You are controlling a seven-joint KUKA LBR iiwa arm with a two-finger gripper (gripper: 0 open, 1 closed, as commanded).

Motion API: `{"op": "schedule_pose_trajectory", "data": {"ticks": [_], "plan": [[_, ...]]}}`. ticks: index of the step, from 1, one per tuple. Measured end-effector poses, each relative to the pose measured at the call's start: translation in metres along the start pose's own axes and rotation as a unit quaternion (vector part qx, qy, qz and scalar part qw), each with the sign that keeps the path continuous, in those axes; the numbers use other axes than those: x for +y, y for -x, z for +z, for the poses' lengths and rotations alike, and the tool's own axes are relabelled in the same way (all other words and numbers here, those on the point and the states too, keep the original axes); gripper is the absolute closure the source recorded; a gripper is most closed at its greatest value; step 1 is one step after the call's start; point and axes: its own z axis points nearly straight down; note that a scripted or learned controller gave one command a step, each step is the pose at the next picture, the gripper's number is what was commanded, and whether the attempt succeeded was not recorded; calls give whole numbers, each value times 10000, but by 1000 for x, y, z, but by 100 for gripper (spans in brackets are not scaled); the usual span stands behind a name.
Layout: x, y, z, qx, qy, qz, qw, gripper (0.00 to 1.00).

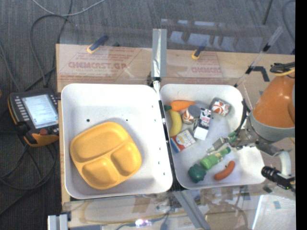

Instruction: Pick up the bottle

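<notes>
The green bottle [207, 163] lies on its side in the right bin [249, 176], near the front. Its dark green cap end points to the front left and its labelled body slants up to the right. My gripper [229, 141] hangs at the end of the grey and orange arm, which reaches in from the right. The gripper sits right at the bottle's upper right end, low over the bin. Nothing shows plainly as held.
Also in the right bin are a red sausage [224, 170] beside the bottle, a small flat packet [183, 139], a banana [175, 122], a carrot [182, 105], a little carton [205, 119] and a red-white can [220, 107]. A yellow divided plate [105, 154] lies in the left bin [86, 97].
</notes>
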Motion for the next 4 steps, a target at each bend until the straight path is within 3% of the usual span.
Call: {"op": "schedule_pose_trajectory", "data": {"ticks": [1,2,3,4], "plan": [[17,-18,51,-136,227,-737,9969,0],[22,-54,62,-53,98,-137,9998,0],[22,-55,53,-37,91,-134,9999,100],[38,-51,-63,-22,2,-266,9996,100]]}}
